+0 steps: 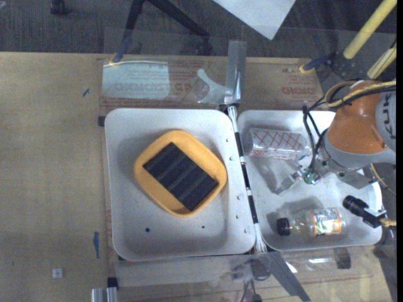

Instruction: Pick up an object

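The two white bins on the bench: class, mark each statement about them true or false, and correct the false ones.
1. The yellow tray with a dark ridged insert lies in the left bin. True.
2. The bottle stands upright in the right bin. False: it lies on its side, dark cap toward the left bin.
3. A clear packet with a red criss-cross pattern lies in the right bin, farther from the camera than the bottle. True.
4. The bottle is clamped in the gripper. False: the bottle lies apart from it on the bin floor.
5. The arm hangs over the left bin. False: it is over the right bin.
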Available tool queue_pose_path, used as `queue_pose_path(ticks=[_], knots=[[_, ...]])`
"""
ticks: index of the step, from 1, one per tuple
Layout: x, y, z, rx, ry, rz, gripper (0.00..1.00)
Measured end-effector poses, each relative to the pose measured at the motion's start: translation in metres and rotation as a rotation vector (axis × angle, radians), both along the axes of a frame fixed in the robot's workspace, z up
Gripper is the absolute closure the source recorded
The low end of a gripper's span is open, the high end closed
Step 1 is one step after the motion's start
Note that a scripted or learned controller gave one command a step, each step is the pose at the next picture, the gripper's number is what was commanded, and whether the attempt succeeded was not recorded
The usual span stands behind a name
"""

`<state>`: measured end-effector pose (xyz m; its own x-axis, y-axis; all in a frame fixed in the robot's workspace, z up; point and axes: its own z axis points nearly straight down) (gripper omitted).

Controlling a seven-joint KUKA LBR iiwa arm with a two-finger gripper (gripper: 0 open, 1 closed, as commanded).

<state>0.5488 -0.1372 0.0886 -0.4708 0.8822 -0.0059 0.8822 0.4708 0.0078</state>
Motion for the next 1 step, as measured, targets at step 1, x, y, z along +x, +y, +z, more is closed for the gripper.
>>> queue_pose_path(ticks=[1], knots=[[0.0554,0.0345,-0.0007,0.000,0.009,-0.103,0.00]])
